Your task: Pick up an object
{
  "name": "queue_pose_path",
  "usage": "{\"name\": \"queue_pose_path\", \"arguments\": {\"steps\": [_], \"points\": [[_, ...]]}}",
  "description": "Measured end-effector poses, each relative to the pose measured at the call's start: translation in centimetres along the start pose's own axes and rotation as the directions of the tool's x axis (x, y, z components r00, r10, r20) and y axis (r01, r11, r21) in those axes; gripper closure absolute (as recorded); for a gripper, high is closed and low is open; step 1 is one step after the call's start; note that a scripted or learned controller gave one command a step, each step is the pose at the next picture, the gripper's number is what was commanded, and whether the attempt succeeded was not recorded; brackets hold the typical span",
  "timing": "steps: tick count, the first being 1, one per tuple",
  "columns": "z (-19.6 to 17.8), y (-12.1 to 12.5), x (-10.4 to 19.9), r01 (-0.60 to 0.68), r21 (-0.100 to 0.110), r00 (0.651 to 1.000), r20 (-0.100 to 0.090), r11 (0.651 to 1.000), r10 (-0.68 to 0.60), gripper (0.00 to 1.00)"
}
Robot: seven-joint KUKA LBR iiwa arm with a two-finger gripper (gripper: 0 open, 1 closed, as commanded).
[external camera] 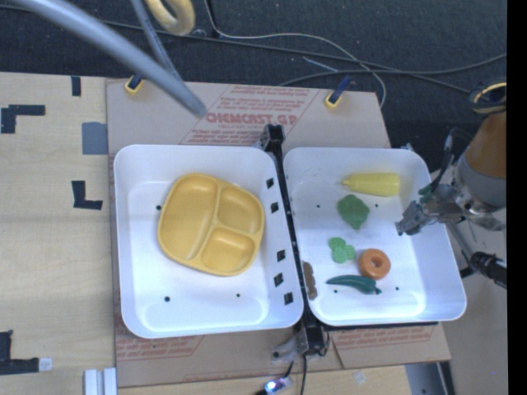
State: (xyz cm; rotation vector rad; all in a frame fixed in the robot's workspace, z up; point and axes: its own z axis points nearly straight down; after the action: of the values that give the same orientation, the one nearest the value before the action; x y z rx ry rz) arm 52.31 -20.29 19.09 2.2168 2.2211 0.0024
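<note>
Corn (371, 184), leafy greens, donut and pepper all lie untouched in the right bin (440, 303), so picking remains undone; the pincer (409, 223) hovers at its edge, grip state unclear.

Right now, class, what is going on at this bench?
A grey robot arm reaches in from the right, its gripper poised over the right bin's right edge. It holds nothing visible. That bin contains a yellow corn cob, two green pieces, an orange ring and a dark green pepper. The left bin holds a yellow divided plate.
</note>
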Motion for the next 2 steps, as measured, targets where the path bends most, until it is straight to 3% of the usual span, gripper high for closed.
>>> {"name": "queue_pose_path", "arguments": {"steps": [2], "points": [[-9.6,0.6,-0.5,0.0,0.0,1.0,0.001,1.0,0.0,1.0]]}}
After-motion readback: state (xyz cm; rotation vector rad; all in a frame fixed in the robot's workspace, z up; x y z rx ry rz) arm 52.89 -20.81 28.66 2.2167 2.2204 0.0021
